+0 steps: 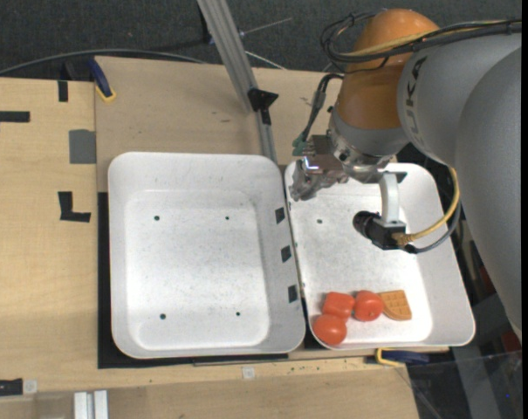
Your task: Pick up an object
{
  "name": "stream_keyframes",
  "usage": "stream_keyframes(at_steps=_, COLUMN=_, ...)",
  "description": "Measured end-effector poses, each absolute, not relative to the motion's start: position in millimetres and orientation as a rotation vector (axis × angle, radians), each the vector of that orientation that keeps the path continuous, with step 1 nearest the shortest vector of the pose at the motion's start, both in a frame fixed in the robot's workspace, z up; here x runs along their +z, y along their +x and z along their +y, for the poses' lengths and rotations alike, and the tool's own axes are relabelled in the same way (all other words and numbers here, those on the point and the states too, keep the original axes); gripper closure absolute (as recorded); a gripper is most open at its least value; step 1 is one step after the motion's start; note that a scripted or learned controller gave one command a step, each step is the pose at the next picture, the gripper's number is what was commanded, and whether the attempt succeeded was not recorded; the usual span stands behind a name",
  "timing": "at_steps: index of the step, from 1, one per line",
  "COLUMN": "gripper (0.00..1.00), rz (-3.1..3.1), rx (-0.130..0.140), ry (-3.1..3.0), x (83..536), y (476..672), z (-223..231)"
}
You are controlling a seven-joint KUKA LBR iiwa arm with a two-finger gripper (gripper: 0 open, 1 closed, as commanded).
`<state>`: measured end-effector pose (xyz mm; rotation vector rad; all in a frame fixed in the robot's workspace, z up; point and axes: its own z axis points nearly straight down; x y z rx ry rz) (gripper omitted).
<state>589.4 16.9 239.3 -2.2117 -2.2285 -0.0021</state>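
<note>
Grey arm [473, 103] with orange band [381, 59] is seen closest to camera, reaching in from right and covering upper right of frame. Gripper [305, 182] is positioned low over far left corner of right bin [451, 321]; nothing is seen held, and finger state cannot be told. Three red objects [344, 312] and one orange waffle-like piece [395, 305] are clustered at near edge of right bin, well apart from gripper. Left bin [194, 251] sits just beside right bin on wooden bench [37, 234].
</note>
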Motion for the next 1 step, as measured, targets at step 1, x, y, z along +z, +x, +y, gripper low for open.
stream_keyframes(at_steps=1, gripper=1.00, rz=-2.228, rx=0.000, ry=-2.213, x=229.7, y=615.2, z=69.6)
